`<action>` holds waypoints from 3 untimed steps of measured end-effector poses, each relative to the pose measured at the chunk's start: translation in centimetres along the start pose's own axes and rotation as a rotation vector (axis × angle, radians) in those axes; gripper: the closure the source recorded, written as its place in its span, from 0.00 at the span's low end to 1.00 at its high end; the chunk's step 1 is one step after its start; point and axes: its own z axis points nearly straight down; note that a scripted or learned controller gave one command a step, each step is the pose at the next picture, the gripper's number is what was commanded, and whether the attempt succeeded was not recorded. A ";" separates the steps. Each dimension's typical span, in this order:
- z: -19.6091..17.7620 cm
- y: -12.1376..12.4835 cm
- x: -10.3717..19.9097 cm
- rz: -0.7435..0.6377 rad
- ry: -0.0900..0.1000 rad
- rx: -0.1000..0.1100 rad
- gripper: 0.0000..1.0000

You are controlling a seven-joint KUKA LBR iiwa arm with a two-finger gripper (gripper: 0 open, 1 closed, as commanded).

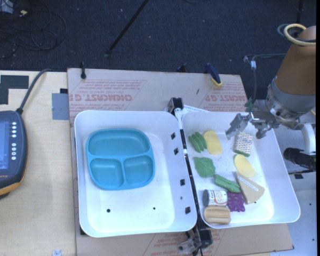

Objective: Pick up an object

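Observation:
The right bin (pixel 280 167) holds several toy foods: a green pod (pixel 197 141), a yellow piece (pixel 212 142), a green leafy piece (pixel 204 166), a yellow lemon (pixel 244 166), a cheese wedge (pixel 252 189), purple grapes (pixel 236 201), a small can (pixel 216 197) and a bun (pixel 217 215). My gripper (pixel 246 132) hangs over the bin's far right part, open, its fingers spread. A speckled white piece (pixel 244 143) lies just below and between them. Nothing is gripped.
The left bin (pixel 90 207) carries a blue divided plate (pixel 120 158). A black divider with clips (pixel 184 159) runs between the bins. A tablet (pixel 2 145) lies on the bench at far left. Cardboard (pixel 128 92) sits under the bins.

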 end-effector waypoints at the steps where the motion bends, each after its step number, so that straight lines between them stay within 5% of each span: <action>1: 6.8 -10.8 2.1 0.002 0.004 0.013 0.00; 2: 16.9 -10.5 -0.4 0.002 -0.002 -0.009 0.00; 3: 15.8 -10.6 -0.5 0.008 0.002 -0.003 1.00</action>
